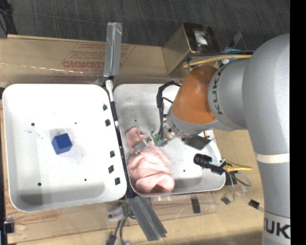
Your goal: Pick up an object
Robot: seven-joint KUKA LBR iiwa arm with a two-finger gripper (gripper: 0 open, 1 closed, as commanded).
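Note:
A crumpled pink cloth (149,167) lies in the right bin (143,98), against its left wall and front edge. My gripper (153,141) hangs low over the cloth's upper end, right at its top fold, under the orange band of the arm. The wrist hides the point of contact. A small blue cube (61,143) sits alone near the middle of the left bin (20,106), far from the gripper.
The grey arm fills the right side of the view and covers the right bin's far right part. A metal divider (113,131) with black clips runs between the bins. A brown box (194,42) stands behind the right bin.

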